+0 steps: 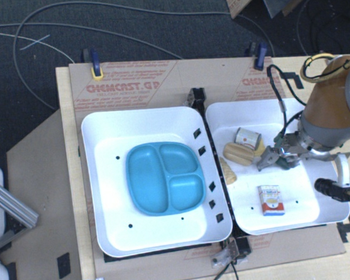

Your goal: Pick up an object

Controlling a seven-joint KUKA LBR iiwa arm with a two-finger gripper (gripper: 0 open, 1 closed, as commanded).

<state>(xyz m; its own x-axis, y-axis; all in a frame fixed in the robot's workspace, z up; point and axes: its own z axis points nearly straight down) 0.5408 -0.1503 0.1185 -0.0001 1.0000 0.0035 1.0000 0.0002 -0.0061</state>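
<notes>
The arm [335, 102] is cut off by the right edge, so its upper links go unseen. Its wrist hides part of the right bin's [254, 224] far right wall. The end effector [272, 158] is small and dark against shadow; whether its fingers are apart cannot be told. The small can [248, 138] has a label too small to read, as is the print on the little box [271, 199]. A tan piece [228, 173] by the bin's left wall is partly hidden by that wall
</notes>
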